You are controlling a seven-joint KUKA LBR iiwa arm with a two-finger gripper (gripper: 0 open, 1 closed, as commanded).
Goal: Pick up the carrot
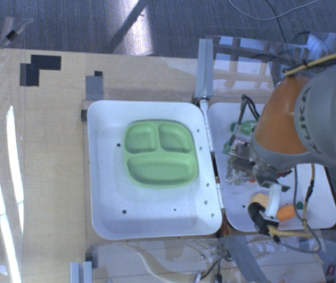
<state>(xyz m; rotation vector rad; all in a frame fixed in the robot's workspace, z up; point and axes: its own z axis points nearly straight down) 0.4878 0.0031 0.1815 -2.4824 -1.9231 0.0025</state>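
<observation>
Arm (309, 117) over right bin (327, 217) (carrot (286, 212) inside); wooden bench (44, 175).

camera view: fixed overhead | tilted down on both bins (97, 175) | arm (321, 117) enters right

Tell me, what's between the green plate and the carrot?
From the camera view, the raised rims where the left bin and right bin meet lie between the green plate and the carrot, plus bare white floor and the gripper.
</observation>
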